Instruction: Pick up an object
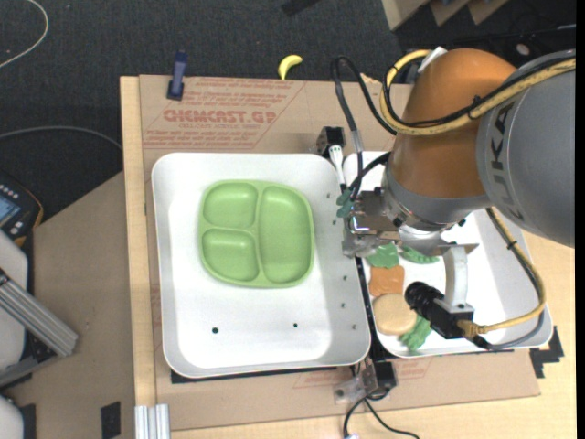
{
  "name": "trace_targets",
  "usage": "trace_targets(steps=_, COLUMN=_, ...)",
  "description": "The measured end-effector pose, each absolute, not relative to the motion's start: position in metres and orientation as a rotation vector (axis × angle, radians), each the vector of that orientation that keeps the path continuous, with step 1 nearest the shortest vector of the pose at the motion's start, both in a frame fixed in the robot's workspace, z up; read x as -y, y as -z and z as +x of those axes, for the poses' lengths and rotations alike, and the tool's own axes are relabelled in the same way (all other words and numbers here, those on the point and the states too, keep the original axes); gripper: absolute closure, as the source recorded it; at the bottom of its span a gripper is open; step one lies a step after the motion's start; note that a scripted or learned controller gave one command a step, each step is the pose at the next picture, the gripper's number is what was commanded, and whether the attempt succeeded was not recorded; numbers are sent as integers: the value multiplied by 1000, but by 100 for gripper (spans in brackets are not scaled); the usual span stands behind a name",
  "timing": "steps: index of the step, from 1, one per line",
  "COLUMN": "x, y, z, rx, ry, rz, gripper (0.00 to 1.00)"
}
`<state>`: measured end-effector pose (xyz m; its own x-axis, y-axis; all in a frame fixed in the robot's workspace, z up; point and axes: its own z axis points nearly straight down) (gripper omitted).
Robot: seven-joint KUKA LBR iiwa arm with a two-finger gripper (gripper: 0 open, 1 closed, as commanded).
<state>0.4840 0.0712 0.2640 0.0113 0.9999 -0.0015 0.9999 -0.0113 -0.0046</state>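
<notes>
While the grey arm with its orange band (448, 126) hangs over the right-hand shallow white bin (526, 273), its gripper (402, 245) sits low among small items — an orange block (388, 282), a round tan disc (394, 315), a green piece (416, 334). How it stands cannot be told. A lime-green three-compartment plastic tray (257, 233) lies in the left-hand shallow white bin (183, 291).
</notes>
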Motion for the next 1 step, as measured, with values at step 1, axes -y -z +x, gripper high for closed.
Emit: trace_targets(steps=1, x=-58, y=-395, z=485, rx=2229, ry=21, rz=-2229, gripper=100)
